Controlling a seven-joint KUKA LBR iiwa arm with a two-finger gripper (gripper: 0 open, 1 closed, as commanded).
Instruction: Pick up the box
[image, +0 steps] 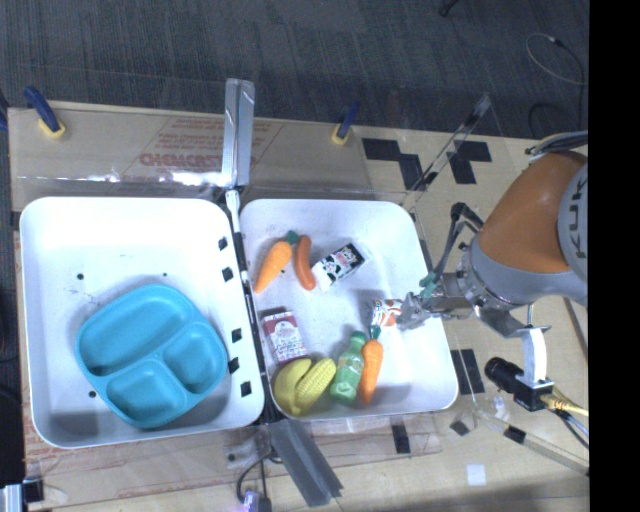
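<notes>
A small dark-red box (283, 334) lies flat near the left wall of the right bin (330, 212). A black-and-white milk carton (337, 265) lies further back, near the bin's middle. My gripper (404, 311) reaches in over the bin's right wall and sits low at the right side. Its tip is against a small white-and-red item (382, 314). The gripper is well to the right of the red box and apart from it.
The right bin also holds a carrot (272, 264), a red sausage (304, 263), a banana (291, 384), corn (317, 379), a green bottle (348, 368) and a second carrot (371, 368). A blue divided tray (150, 353) lies in the left bin (60, 225).
</notes>
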